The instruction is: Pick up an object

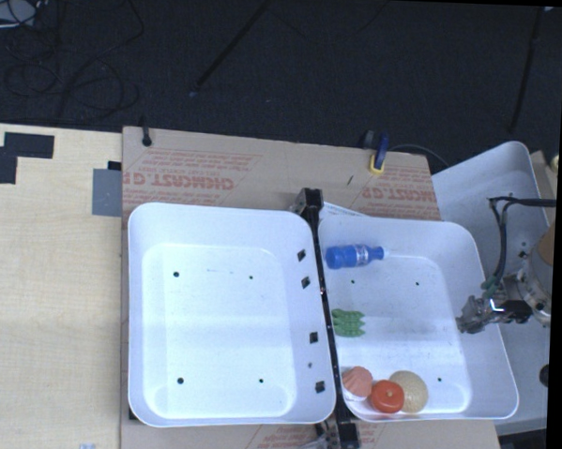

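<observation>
We are at the approach: our hand [475, 316] hangs at the right bin's [449, 239] right wall, its state too blurred to tell. Next we must reach left toward the blue bottle [353, 256] or green piece [347, 323].

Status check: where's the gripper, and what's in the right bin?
Gripper at right bin's right wall, nothing held. Blue bottle, green object, red round piece lying loose. Path clear.
</observation>
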Action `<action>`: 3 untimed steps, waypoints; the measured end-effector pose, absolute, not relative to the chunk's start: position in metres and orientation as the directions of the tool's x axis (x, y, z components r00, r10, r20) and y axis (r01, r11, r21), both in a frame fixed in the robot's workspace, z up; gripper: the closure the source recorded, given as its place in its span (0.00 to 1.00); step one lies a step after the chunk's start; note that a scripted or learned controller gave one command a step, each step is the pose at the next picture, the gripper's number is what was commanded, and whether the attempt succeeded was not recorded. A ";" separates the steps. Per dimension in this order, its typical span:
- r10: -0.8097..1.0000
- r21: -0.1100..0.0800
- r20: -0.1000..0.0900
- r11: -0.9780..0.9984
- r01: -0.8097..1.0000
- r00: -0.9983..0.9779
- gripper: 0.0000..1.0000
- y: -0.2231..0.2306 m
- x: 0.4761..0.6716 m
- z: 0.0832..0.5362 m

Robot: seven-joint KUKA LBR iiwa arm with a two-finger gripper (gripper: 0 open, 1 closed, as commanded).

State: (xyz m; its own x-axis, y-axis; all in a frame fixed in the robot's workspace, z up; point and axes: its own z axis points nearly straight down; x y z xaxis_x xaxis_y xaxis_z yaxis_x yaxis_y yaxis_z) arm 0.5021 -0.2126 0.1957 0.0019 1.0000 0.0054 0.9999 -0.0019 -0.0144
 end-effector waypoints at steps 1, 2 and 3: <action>1.000 0.002 -0.001 0.003 1.000 -0.003 1.00 -0.213 0.564 0.206; 1.000 0.000 0.000 0.003 1.000 -0.003 1.00 -0.213 0.606 0.187; 1.000 0.005 -0.002 0.002 1.000 -0.002 1.00 -0.214 0.611 0.259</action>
State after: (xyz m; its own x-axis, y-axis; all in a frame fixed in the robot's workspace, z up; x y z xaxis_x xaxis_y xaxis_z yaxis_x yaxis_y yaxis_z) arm 0.6114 -0.2140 0.2589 -0.0019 1.0000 -0.0020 1.0000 0.0020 0.0051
